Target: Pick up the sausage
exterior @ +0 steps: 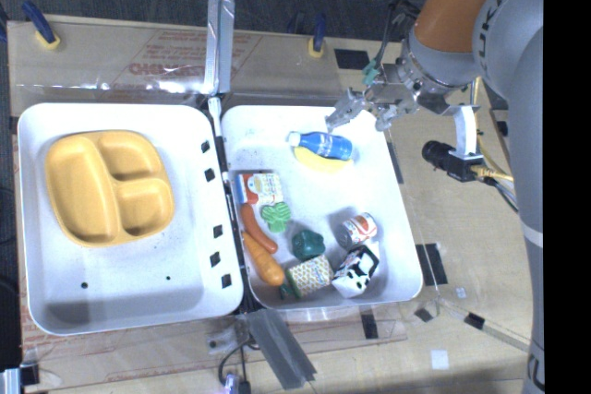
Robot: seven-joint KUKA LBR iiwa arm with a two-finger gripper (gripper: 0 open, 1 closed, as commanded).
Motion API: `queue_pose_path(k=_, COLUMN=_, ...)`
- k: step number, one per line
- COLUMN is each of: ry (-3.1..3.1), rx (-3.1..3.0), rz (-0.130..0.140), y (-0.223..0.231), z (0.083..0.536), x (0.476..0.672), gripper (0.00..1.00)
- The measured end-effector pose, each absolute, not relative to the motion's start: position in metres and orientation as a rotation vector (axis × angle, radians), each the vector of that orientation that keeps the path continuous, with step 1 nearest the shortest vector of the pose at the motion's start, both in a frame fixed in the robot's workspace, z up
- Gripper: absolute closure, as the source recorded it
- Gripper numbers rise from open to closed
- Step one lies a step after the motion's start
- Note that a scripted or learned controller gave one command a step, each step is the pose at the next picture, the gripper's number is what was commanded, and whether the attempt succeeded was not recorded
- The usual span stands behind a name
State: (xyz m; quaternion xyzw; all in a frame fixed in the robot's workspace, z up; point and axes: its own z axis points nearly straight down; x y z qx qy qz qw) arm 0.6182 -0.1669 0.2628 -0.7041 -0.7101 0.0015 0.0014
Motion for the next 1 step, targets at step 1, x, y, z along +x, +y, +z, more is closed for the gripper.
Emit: queue_pose_path(k=1, ry=-2.674, rx=-1.646, rz=0.002, y=-0.1401, z=0.1833, x=0.6453, gripper=0.0)
